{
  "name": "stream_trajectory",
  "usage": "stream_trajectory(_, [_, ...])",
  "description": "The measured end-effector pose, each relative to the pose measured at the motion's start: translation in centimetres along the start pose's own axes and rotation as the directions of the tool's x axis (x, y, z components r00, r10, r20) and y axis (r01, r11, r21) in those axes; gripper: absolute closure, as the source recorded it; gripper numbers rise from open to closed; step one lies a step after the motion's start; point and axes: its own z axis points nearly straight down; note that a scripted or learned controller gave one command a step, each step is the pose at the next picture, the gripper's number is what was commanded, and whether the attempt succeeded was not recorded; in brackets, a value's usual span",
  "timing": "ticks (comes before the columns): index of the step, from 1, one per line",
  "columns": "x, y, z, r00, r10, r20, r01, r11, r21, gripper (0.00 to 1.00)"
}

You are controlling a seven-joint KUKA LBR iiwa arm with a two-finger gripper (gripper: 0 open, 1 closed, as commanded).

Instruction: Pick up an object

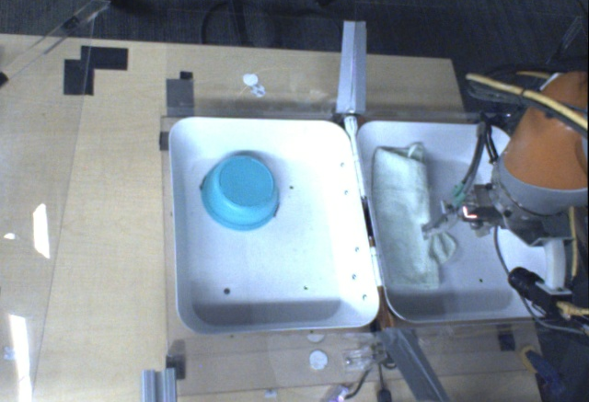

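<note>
A pale grey-green folded cloth point(403, 212) lies lengthwise along the left side of the right bin point(479, 299). A bunched corner of it point(444, 248) sticks out to the right near its lower end. My gripper point(442, 223) reaches in from the right and sits low at the cloth's right edge, just above that corner and touching or nearly touching the fabric. A blue bowl point(241, 191) rests upside down in the upper left part of the left bin point(276, 299), far from the gripper.
The arm's orange band point(552, 152) and grey wrist point(538, 198) hang over the right bin's right side, with cables looping around them. A metal divider point(352, 69) stands between the bins at the back. The wooden bench point(83, 235) spreads to the left.
</note>
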Motion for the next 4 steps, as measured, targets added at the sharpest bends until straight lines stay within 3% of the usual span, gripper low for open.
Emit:
stream_trajectory(1, [-2.3, 8.8, 9.0, 0.998, -0.065, 0.002, 0.065, 0.998, -0.010, 0.00])
stream_trajectory(2, [-2.1, 8.9, 7.9, 0.998, -0.067, 0.000, 0.067, 0.998, -0.013, 1.00])
stream_trajectory(3, [-6.3, 10.4, -1.1, 0.995, 0.096, 0.001, -0.096, 0.995, -0.003, 1.00])
stream_trajectory(4, [-0.5, 8.3, -3.1, 0.985, -0.173, 0.000, 0.173, 0.985, -0.002, 1.00])
